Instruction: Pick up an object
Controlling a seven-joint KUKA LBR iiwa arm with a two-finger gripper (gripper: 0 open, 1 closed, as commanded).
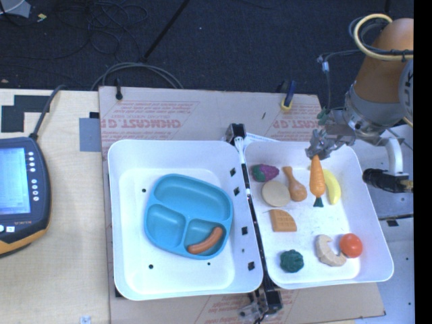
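Dark carpet with loose cables lies behind the pale wooden bench (67,248), where two shallow white bins sit side by side on cardboard. In the left bin (128,174) a blue plastic divided tray (182,211) holds a toy sausage (206,240). The right bin (368,248) carries toy foods: a purple aubergine (265,173), a drumstick (294,184), a round beige disc (275,194), a yellow banana (332,186), a green broccoli (291,260) and a red tomato (351,245). At the bin's far side, the arm's hand (322,147) hangs over the top of the orange plastic carrot (316,176). Its fingers look pressed together around the carrot's upper end, the carrot hanging upright. A straight, slow lift should keep it from slipping or catching the banana beside it.
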